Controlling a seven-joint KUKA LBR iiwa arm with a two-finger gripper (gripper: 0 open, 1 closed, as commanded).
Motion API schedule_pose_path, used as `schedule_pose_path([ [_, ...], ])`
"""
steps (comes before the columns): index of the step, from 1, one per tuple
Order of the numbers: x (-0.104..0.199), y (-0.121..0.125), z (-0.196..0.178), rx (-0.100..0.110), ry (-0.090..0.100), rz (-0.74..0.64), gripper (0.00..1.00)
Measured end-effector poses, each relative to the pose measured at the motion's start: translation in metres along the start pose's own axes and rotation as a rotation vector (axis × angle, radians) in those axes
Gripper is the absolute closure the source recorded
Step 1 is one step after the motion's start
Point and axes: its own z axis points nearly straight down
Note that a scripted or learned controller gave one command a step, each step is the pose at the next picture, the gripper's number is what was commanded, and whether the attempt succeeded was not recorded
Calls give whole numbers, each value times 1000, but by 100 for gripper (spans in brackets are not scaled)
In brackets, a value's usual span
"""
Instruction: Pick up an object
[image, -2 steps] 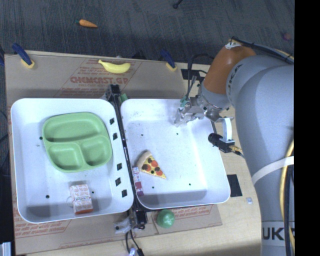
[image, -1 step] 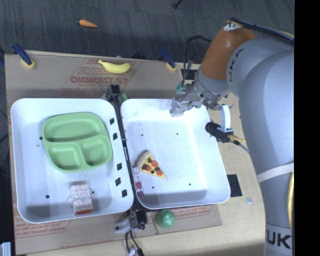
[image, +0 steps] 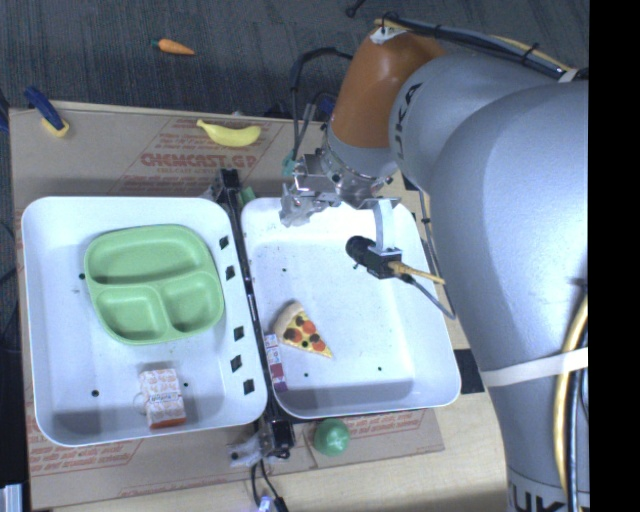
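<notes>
Hovering at the right bin's (image: 390, 320) 11 o'clock edge, gripper (image: 303, 203) has nothing visible in it; can't tell if it's open or shut. Pizza slice (image: 303, 333) lies at its 6 o'clock, flat w/ clear space around, prob the easiest target.

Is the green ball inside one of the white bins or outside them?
Outside. The green ball lies on the cardboard beside the near rim of the right bin.
</notes>
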Motion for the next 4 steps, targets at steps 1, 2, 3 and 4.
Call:
schedule_pose_path([
  [1,-2,0,0,1,-1,2,0],
  [2,-36,0,-55,-2,-2,5,0],
  [3,-102,-1,-63,-2,-3,6,0],
  [4,-101,-1,-63,-2,-2,4,0],
])
